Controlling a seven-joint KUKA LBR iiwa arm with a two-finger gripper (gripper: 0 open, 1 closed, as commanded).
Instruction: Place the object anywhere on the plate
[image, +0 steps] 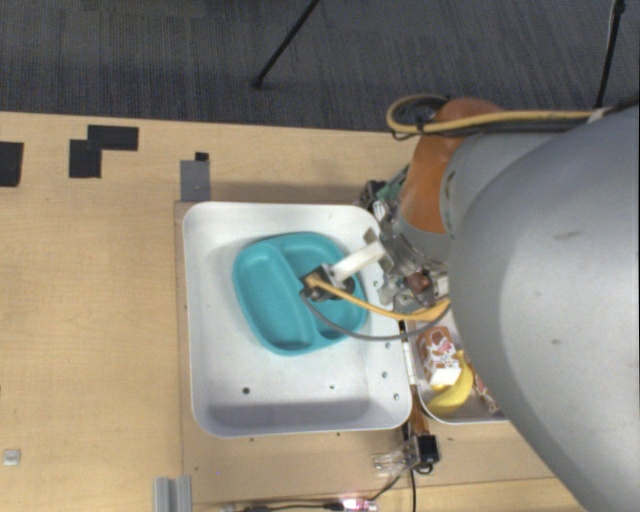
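A shallow white bin sits about midway along the desk, set back from the far edge, and a teal plate with a divided well lies inside it, tilted slightly and nearer the bin's far wall than its near wall. The grey arm comes in from the desk's right edge, its orange band showing above the wrist. The end effector hangs over the bin's right-hand wall, just beside the plate's right rim. Its own hardware hides its tip from this angle, so I cannot tell whether it is wide or narrow, and nothing can be seen held in it. A second bin touches the first on the side toward the desk's right edge, and most of it lies under the arm. In the part that shows lie a yellow banana against the near wall and, just behind it and touching or nearly so, a red-and-white packet. Both are apart from the plate, with the two bin walls between. Flat black marks lie near the desk's far left corner, and dark carpet runs beyond the far edge
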